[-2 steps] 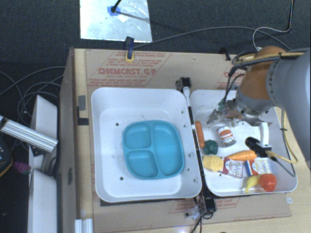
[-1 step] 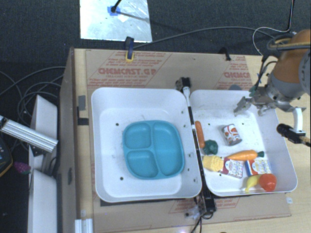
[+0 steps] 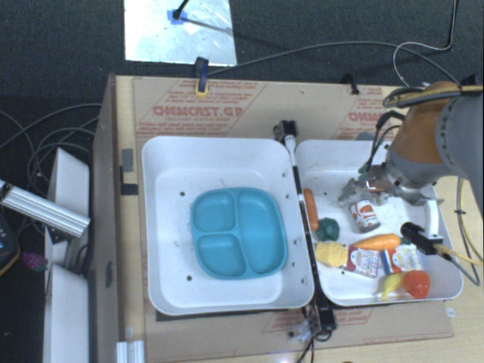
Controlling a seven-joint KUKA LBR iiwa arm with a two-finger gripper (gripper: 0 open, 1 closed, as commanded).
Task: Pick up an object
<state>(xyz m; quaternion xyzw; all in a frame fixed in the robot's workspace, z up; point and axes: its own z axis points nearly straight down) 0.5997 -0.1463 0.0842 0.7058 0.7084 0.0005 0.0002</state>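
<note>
Grey metal two-finger gripper (image 3: pixel 355 193): whether spread or closed, cannot tell. Small white-and-red labelled can (image 3: pixel 365 215): right white plastic bin (image 3: pixel 333 156), just beside gripper at five o'clock. Advice: centre over can, descend vertically, avoid orange plastic carrot (image 3: pixel 376 242) at six o'clock.

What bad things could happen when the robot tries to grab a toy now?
The toys sit squeezed together in the right bin. Going for the small can under the gripper, it might bump the carrot or green toy and push them about. The can looks round, so it may roll or slip away. The hot dog lies right against the bin's wall, which could make it hard to grab.
</note>
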